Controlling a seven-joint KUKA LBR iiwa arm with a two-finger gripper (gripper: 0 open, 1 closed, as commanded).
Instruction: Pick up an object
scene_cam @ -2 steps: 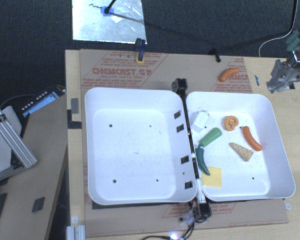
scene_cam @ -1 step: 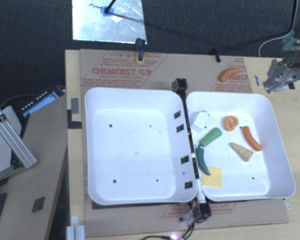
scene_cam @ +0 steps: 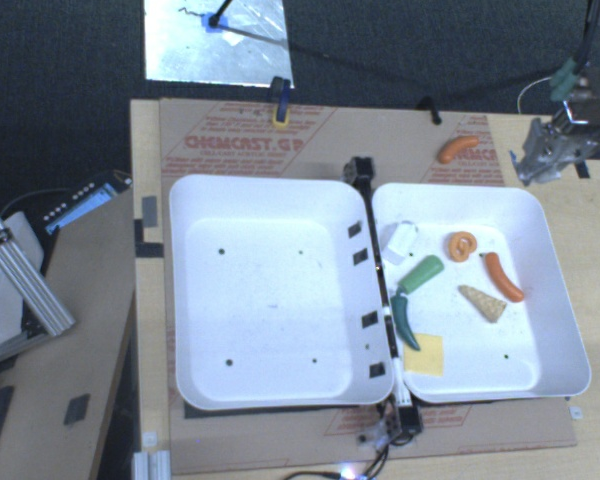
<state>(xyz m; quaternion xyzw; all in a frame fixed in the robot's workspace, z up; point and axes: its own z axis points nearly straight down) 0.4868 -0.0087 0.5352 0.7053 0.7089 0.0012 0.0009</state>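
- The toys lie in the right bin (scene_cam: pixel 555 268): a green pepper (scene_cam: pixel 420 273), an orange ring (scene_cam: pixel 463 245), a sausage (scene_cam: pixel 503 276), a wedge (scene_cam: pixel 483 303), and a yellow square (scene_cam: pixel 424 354).
- The sausage seems the best target: it sits apart from the ring and wedge, with open floor around it.
- The hand (scene_cam: pixel 545 158) hovers beyond the bin's far right corner; I cannot tell how wide it is.
- The pepper hugs the divider, leaving poor room.
- The left bin (scene_cam: pixel 270 298) offers open space.
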